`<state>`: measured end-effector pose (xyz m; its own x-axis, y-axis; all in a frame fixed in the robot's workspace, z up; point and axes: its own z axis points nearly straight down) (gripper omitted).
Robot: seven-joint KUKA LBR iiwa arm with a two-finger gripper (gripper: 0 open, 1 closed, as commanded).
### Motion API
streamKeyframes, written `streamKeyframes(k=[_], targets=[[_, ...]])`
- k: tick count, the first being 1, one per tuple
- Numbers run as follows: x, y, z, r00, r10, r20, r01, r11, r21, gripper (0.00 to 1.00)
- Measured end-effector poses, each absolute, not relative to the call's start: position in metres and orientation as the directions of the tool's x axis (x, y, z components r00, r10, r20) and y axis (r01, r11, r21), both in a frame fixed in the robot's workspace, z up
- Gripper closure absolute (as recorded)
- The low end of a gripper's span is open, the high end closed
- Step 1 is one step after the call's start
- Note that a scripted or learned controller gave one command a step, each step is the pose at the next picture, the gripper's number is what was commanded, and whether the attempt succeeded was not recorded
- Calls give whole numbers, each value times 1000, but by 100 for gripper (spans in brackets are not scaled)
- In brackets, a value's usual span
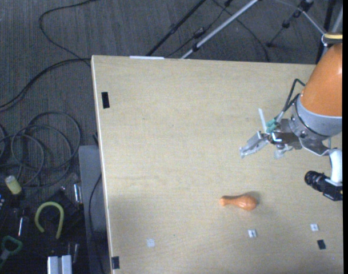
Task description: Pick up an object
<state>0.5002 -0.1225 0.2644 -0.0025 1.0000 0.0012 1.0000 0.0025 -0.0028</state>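
The orange pear-shaped object (239, 201) lies on the tan bench surface (174, 130) with its long axis left-right, narrow end leftward, below and slightly left of the gripper (252, 145), whose fingers stand apart, holding nothing.

Tan board (179, 130) has a black tab (105, 100) near its top left and 4 small markers along the bottom. Left of it, cables (31, 147) coil on grey carpet (36, 44) beside a green hook (49, 216). Tripod legs (236, 16) up top.
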Motion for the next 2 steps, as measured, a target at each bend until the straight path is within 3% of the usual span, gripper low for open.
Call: streamKeyframes(k=[1, 2], targets=[[541, -170, 257, -52, 999, 0, 999, 52, -1, 0], [597, -182, 240, -101, 995, -2, 995, 101, -2, 0]])
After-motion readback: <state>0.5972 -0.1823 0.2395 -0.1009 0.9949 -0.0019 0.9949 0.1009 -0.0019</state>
